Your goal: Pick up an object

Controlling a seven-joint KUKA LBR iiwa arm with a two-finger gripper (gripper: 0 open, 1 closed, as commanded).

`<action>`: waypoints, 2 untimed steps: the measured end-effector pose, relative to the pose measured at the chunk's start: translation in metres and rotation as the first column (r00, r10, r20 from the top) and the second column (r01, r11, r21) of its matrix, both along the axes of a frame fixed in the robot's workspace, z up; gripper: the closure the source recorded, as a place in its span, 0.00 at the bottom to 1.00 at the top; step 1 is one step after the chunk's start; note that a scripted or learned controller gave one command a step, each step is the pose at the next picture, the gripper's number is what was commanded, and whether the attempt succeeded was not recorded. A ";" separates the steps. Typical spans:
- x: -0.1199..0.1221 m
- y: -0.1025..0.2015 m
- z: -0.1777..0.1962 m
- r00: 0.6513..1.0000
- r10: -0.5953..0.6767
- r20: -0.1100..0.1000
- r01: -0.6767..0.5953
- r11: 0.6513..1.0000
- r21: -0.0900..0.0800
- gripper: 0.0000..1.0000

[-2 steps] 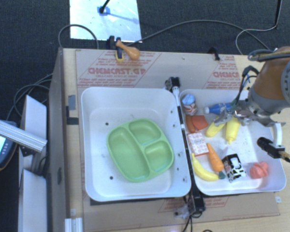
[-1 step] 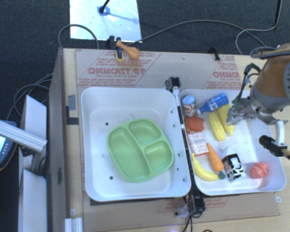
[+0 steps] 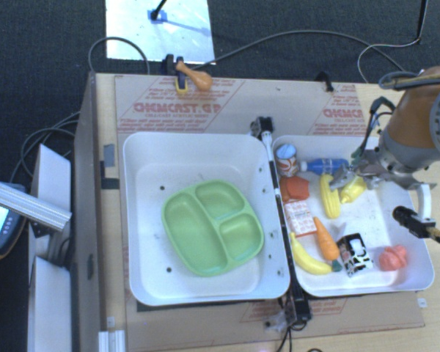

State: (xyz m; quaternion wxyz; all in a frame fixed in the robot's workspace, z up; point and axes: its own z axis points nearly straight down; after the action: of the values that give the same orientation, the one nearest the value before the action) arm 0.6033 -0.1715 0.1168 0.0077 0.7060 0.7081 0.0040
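My gripper (image 3: 352,180) is low in the right bin (image 3: 418,270), near its back right. It hangs directly over a yellow piece (image 3: 356,191) and looks to be touching it. A yellow banana-like toy (image 3: 328,199) lies just left of that piece. A blue bottle (image 3: 323,166) lies on its side just behind the gripper. Whether anything is held is not clear from this angle.
The right bin also holds a small can (image 3: 286,157), a red block (image 3: 298,189), a white and red packet (image 3: 301,218), a carrot (image 3: 325,239), a second banana (image 3: 309,257), a black and white toy (image 3: 356,252) and a pink toy (image 3: 394,257). The left bin (image 3: 143,167) holds a green divided plate (image 3: 213,227).
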 end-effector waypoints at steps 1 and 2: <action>0.001 0.000 0.011 1.000 0.002 0.003 -0.002 1.000 -0.001 1.00; -0.047 0.046 -0.030 1.000 -0.001 -0.018 0.001 1.000 0.006 1.00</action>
State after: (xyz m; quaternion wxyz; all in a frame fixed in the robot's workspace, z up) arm 0.5559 -0.1256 0.0865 -0.0005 0.7063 0.7079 -0.0002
